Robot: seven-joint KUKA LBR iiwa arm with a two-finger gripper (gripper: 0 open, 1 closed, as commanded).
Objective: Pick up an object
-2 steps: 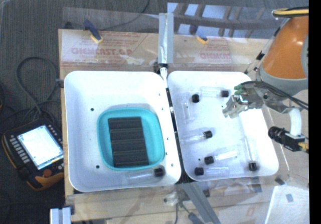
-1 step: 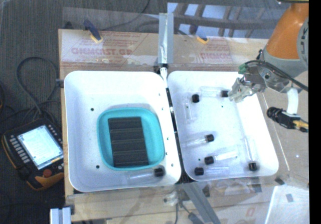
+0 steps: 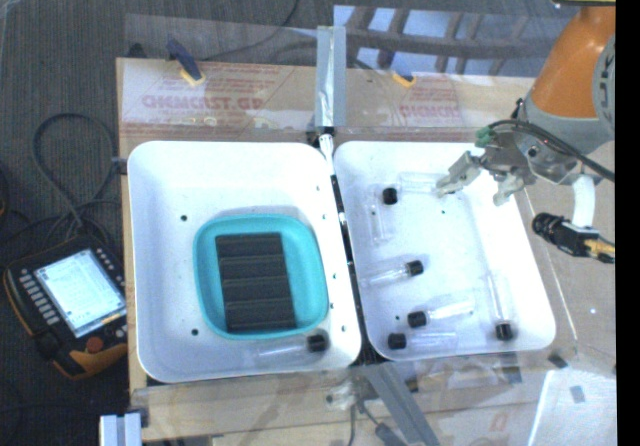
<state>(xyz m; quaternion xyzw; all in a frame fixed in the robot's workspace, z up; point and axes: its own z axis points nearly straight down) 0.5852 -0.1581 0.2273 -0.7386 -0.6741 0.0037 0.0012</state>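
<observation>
Two white bins sit side by side on the surface; the right bin (image 3: 540,324) holds the candidates for picking. We see several clear vials with black caps there: one near the dividing wall at upper left (image 3: 385,209), one mid-bin (image 3: 398,271), two low in the bin (image 3: 437,314) (image 3: 418,341), and one upright-lying along the right wall (image 3: 498,309). The claw (image 3: 482,179) hangs over the upper right part of this bin, its two fingers spread wide apart with nothing between them. We judge the step in hand to be the approach: no vial is yet reached, and the claw stands apart from all of them.

The next move, as we read it, calls for choosing one vial, setting the open fingers across its narrow width and descending to the bin floor before closing. The vials are slim, round and glassy, so we expect them to roll or slip from a loose pinch.

The left bin (image 3: 160,194) carries a teal tray (image 3: 262,274) with a dark ribbed insert and another vial (image 3: 295,346) at its lower edge. Vials close to the bin walls leave little room for a finger; the mid-bin one lies freest.
</observation>
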